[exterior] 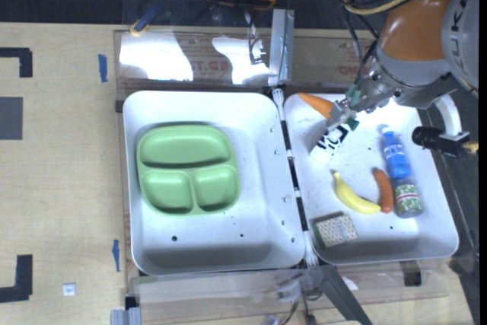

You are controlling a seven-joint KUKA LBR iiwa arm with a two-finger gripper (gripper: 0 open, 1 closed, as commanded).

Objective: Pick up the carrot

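Two white bins sit side by side on the worktop. The carrot [314,103] lies at the right bin's [434,240] far-left corner, beside the pincer [344,112]; whether it is wide or narrow cannot be told. A good grasp would likely straddle the carrot's middle, clear of the wall. This bin also holds a banana [354,195], bottle [399,171], sausage [383,189] and sponge [335,229]; the left bin [152,247] holds a green tray [187,167].

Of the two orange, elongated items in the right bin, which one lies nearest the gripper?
The carrot, at the bin's far edge, right beside the gripper. The other, a darker sausage, lies nearer the front between the banana and bottle.
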